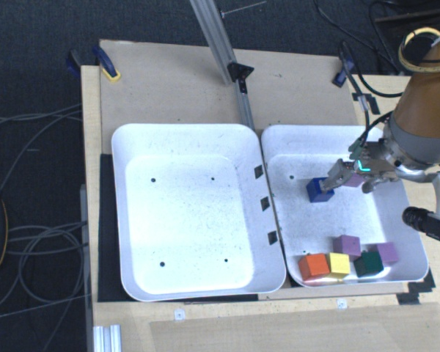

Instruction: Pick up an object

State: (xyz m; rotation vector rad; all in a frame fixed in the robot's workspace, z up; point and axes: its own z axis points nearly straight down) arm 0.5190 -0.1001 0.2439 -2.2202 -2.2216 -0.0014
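Nearest the camera, along the front wall of the right bin (396,279), sits a tight cluster of blocks: an orange block (314,265), a yellow block (339,264), a dark green block (367,263), and two purple blocks (347,244) just behind and beside them.

Farther back in the same bin, the gripper (337,180) hangs over the bin floor with its fingers pointing toward the view's left. A blue block (319,190) lies right at the fingertips, touching or nearly touching them; whether it sits between the fingers or merely beside them cannot be told, nor can how far apart the fingers stand.

Behind the gripper, the wrist runs to the right into the grey arm (418,134), whose orange band rises at the view's right edge above the bin's far right corner.

To the left, touching the right bin along a shared edge, lies the left bin (125,196), its white floor speckled with dark dots.
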